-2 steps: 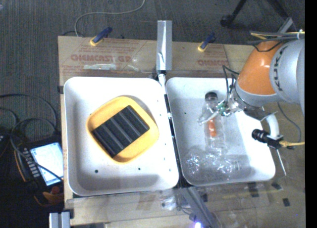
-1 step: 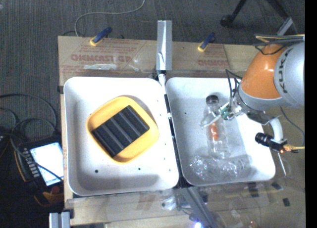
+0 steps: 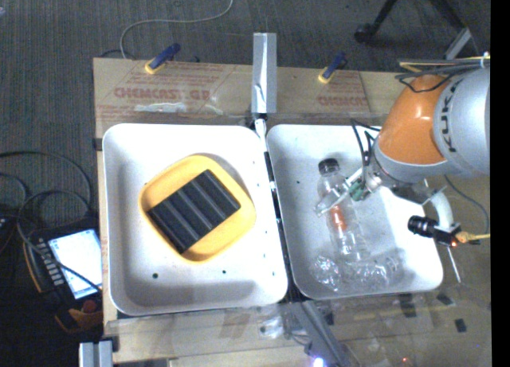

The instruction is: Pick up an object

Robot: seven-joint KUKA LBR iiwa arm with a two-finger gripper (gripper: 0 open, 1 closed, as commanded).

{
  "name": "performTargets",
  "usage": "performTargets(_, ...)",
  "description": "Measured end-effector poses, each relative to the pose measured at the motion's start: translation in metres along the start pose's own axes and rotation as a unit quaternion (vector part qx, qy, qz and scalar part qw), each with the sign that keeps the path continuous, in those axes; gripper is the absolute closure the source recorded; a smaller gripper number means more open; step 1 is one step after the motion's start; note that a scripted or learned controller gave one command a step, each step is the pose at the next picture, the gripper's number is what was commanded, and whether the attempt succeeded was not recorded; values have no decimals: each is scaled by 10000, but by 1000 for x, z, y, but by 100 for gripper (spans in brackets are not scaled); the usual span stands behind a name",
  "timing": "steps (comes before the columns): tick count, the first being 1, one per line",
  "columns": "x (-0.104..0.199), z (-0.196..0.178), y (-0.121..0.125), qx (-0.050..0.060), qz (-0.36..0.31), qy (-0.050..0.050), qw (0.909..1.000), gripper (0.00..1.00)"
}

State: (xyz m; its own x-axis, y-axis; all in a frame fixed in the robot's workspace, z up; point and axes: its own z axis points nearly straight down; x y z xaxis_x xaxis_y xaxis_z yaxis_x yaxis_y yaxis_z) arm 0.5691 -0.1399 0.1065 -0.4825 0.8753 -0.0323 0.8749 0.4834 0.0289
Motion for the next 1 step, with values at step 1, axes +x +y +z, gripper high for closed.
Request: performTargets(1, -28, 3, 13, -15, -89, 41, 10000, 0)
